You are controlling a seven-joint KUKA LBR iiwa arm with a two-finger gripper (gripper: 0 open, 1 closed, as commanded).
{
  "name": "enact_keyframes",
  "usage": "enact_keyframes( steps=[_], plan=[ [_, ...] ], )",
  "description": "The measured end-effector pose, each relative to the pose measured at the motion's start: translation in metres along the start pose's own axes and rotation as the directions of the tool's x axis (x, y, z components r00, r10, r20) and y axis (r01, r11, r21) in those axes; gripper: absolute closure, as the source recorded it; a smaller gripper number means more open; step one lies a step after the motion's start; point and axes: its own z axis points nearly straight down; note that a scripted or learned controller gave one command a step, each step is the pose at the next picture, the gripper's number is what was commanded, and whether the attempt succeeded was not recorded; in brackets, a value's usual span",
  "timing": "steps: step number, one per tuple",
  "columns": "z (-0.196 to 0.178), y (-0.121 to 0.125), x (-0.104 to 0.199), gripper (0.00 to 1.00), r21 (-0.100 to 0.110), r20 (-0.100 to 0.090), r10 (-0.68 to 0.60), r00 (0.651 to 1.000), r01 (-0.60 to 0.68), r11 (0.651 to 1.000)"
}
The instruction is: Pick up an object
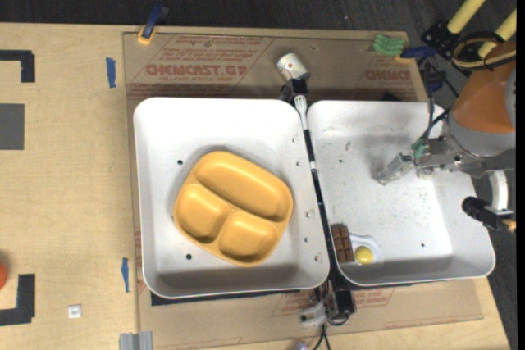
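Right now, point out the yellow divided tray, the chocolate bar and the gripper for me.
yellow divided tray (233, 206): camera view, on its central ridge.
chocolate bar (341, 243): camera view, middle of the brown bar.
gripper (392, 169): camera view, at its fingertips over the right bin.

Overhead lighting, even and fairly bright on the bench; far floor stays dark. Both white bins run close to overexposed: left bin shows mild glare on its floor, right bin likewise. Yellow tray carries soft highlights on its ridges and casts a short, soft shadow toward the near right. Darker shadow lies under the near rims of both bins. Overall sharpness moderate, low resolution; gripper reads soft and slightly smeared, edges indistinct. Straight bench edges show no obvious bending
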Motion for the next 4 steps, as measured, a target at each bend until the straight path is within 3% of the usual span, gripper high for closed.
enact_keyframes(
  steps=[1,2,3,4],
  plan=[
    [0.004,-0.022,0.083,0.0,0.002,0.011,0.041,0.999,-0.041,0.999],
    [-0.091,-0.014,0.028,0.0,-0.003,0.014,0.354,0.935,-0.354,0.935],
    [-0.016,-0.073,0.068,0.0,0.0,0.013,0.35,0.937,-0.35,0.937],
    [0.003,-0.056,0.013,0.0,0.001,0.012,0.109,0.994,-0.109,0.994]
  ],
)
